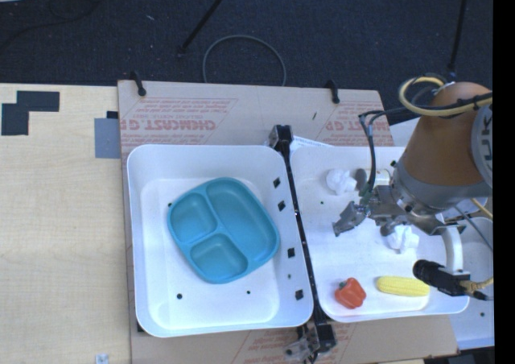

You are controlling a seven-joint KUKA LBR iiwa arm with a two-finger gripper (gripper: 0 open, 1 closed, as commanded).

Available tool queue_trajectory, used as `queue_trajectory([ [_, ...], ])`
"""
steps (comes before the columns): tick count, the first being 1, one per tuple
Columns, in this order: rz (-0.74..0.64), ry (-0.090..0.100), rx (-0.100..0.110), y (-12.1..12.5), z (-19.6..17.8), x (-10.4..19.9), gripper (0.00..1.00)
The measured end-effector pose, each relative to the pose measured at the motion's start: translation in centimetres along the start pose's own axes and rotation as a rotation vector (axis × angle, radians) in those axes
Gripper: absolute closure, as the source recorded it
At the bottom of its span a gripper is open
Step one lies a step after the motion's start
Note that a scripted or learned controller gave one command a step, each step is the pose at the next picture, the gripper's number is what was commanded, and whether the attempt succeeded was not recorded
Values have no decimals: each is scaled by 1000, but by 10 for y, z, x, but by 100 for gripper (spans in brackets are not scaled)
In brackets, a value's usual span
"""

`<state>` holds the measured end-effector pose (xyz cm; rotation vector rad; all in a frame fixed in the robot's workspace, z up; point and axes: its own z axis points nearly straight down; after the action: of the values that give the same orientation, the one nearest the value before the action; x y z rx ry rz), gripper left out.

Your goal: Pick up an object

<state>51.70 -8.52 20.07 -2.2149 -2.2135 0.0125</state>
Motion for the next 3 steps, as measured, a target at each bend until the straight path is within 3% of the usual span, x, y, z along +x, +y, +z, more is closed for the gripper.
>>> queue_trajectory([
  [1, -1, -2, -11, 2, -5, 0, 0],
  [3, -1, 1, -3, 16, 109, 3, 0],
])
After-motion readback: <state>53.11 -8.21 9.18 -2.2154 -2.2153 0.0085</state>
